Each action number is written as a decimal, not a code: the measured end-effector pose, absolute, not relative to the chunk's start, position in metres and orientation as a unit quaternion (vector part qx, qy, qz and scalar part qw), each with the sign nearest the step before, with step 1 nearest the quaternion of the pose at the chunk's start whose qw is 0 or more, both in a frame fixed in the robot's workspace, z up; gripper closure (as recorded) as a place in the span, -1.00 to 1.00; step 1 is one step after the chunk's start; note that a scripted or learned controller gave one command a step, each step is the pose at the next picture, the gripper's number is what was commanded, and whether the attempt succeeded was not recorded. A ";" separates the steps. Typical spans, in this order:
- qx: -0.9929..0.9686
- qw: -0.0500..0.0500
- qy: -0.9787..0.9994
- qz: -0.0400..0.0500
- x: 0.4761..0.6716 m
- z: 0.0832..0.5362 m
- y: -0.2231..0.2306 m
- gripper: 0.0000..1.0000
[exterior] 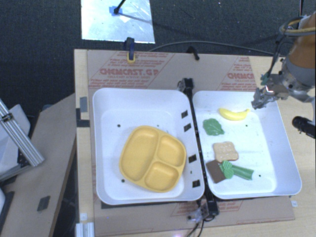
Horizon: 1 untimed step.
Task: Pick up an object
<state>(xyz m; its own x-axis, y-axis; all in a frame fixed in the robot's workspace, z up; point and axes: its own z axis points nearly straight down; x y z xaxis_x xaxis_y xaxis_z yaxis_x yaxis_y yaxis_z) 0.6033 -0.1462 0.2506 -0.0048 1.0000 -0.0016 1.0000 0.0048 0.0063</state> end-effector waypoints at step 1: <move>0.704 0.000 0.710 0.001 0.595 0.254 -0.092 1.00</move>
